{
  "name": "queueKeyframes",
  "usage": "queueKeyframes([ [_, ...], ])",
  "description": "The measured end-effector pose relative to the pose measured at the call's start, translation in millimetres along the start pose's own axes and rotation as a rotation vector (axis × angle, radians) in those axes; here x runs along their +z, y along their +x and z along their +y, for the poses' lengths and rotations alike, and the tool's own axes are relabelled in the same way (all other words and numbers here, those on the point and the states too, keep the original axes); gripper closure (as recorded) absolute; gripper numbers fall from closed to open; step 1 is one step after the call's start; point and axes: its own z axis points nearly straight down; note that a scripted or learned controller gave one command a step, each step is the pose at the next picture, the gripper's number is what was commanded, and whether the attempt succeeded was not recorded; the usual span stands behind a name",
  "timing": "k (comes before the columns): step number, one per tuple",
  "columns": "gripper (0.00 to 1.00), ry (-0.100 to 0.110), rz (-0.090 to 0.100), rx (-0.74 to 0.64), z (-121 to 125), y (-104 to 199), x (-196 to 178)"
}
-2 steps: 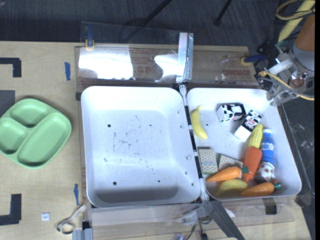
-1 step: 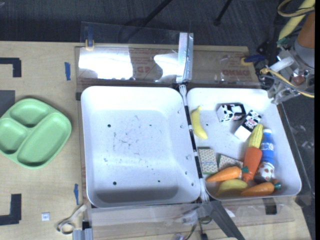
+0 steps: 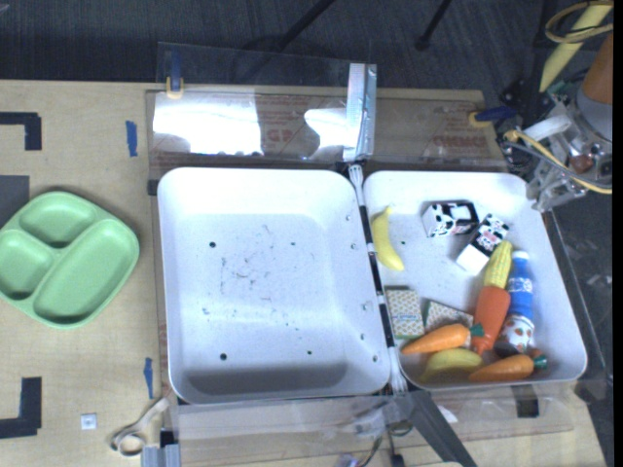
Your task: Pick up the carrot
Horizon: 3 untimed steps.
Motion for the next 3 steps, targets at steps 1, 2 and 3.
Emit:
queueKeyframes([
  [1, 1.0, 0.0, 0.001, -0.004, -1, 2, -11],
  [2, 1.0, 0.0, 0.001, -0.007, -3, 3, -21],
  [3, 1.0, 0.0, 0.002, -0.01, -3, 4, -31],
])
